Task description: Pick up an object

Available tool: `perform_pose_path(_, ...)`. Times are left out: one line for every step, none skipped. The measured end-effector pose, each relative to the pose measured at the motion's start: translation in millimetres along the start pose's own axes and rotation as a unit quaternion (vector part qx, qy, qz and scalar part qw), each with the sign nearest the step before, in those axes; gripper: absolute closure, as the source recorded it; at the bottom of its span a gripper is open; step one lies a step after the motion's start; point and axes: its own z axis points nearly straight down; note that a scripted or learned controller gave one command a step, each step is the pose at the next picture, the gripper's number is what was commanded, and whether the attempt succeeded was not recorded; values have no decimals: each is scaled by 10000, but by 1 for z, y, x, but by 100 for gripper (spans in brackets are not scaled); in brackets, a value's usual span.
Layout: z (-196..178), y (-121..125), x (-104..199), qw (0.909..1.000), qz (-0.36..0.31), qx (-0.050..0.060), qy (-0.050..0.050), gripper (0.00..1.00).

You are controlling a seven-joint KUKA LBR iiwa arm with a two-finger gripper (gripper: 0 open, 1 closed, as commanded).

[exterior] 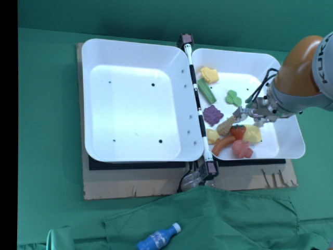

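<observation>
The right bin (283, 142) holds several toy foods: a yellow piece (209, 75), a green stick (206, 91), a green leaf shape (233, 97), purple grapes (212, 114), a tan cone (226, 125), a red tomato (238, 132), a yellow lump (253, 134), an orange carrot (223, 144) and a pink piece (242, 149). My gripper (248, 116) hangs low over the right bin, just above the tomato and the yellow lump, right of the cone. Its fingers point left and nothing shows between them.
The left bin (104, 56) lies beside the right one, with a black-and-white bar (196, 98) between them. A green cloth (218, 217) and a blue bottle (157, 237) lie in front of the bench. Cardboard (130, 184) sits under the bins.
</observation>
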Motion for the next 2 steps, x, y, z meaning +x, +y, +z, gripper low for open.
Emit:
perform_pose_path(-18,34,8,10000,-22,82,22,0)
perform_pose_path(0,-40,-7,10000,11,9,2,0)
